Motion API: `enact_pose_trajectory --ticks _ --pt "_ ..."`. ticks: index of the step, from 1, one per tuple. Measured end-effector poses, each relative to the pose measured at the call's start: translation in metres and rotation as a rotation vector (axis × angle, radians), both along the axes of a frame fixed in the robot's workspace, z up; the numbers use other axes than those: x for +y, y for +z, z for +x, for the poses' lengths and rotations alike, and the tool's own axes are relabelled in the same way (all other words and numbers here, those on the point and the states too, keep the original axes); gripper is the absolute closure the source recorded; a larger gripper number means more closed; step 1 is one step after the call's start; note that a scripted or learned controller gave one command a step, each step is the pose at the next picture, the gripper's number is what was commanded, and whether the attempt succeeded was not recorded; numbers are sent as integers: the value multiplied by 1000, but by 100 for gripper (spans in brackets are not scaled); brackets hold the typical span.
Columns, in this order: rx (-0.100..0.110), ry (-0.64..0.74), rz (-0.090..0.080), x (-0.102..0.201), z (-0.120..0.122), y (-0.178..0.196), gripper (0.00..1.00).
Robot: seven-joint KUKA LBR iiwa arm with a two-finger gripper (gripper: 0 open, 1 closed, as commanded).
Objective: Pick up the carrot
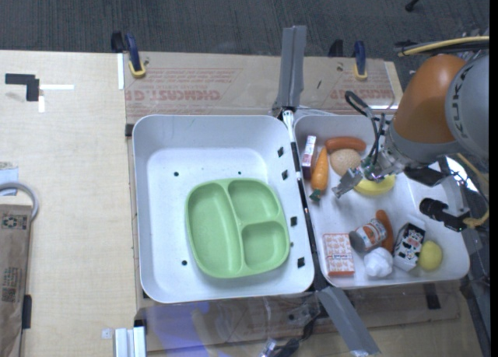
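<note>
Carrot (pixel 320 169) lies in the right bin (pixel 447 270), close to the left wall, pointing up and down the bin. Just beside it sits a small bottle (pixel 310 150) with a red cap. The claw (pixel 348 184) hangs low a little to the right of the carrot, next to a yellow banana (pixel 377 186) and a pale round bun (pixel 345 161). I cannot tell how the claw is set, since it looks small and blurry. A sausage (pixel 345 144) lies behind the bun. The left bin (pixel 156 215) has a green plate (pixel 236 227) with three parts.
</note>
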State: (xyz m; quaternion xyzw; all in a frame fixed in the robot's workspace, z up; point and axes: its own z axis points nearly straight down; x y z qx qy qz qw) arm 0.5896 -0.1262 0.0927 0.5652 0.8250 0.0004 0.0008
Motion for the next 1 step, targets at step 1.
enact_pose_trajectory --ticks 1 --pt "26 196 -8 15 54 -2 0"
